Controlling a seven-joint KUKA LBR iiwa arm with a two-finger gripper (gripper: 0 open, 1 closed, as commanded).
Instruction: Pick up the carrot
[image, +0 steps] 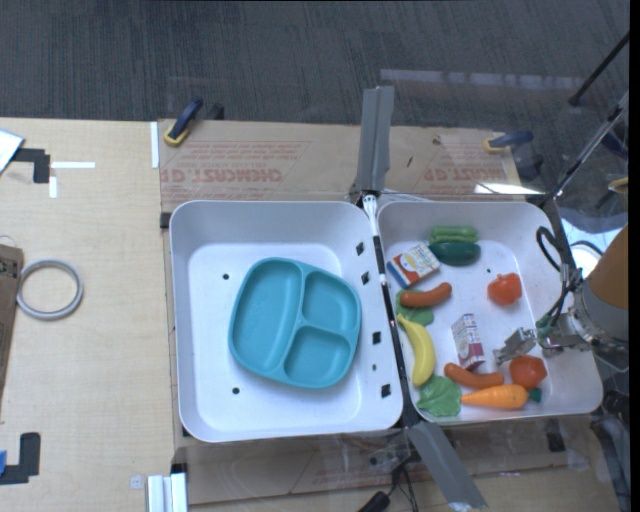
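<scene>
The carrot (494, 398) is orange with a green leafy end and lies flat near the front wall of the right bin (560, 225). My gripper (518, 345) reaches in from the right and hovers low over the bin, just above and slightly right of the carrot. It sits close to a red tomato (528, 371). Nothing can be seen held in it. The grey arm with its orange band (612, 272) enters at the right edge.
Around the carrot lie a red-orange sausage (474, 377), a banana (418, 350), a small can (467, 340), a hot dog (425, 295), a red pepper (505, 289), green vegetables (455, 245) and a small box (413, 266). The left bin (200, 235) holds a blue divided plate (295, 322).
</scene>
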